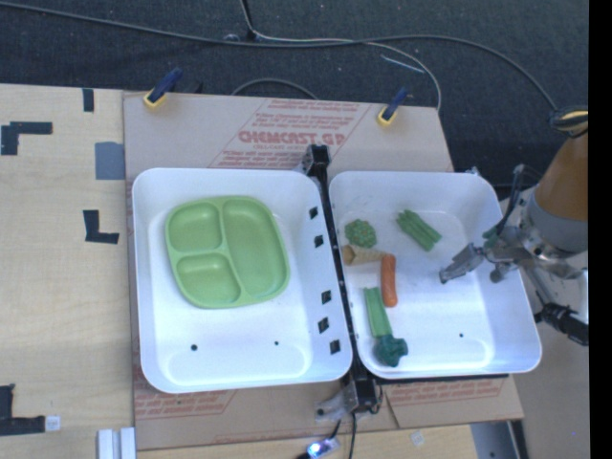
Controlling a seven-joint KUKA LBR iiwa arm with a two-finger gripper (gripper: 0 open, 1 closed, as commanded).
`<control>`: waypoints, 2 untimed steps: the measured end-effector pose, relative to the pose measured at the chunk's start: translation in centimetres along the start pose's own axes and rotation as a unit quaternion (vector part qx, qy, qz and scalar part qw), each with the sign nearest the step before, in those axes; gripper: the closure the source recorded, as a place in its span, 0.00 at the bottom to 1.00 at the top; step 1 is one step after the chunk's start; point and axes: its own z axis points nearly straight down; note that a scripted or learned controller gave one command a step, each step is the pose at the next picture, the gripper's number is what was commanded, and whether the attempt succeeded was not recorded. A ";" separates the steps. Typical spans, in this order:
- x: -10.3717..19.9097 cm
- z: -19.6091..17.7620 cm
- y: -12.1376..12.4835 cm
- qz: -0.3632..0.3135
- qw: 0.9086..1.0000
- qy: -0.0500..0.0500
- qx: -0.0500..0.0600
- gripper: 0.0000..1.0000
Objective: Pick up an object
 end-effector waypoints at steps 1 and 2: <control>-0.3 4.5 -0.1 0.000 1.000 0.000 0.000 0.00; -0.3 3.2 0.0 -0.001 1.000 0.000 -0.002 1.00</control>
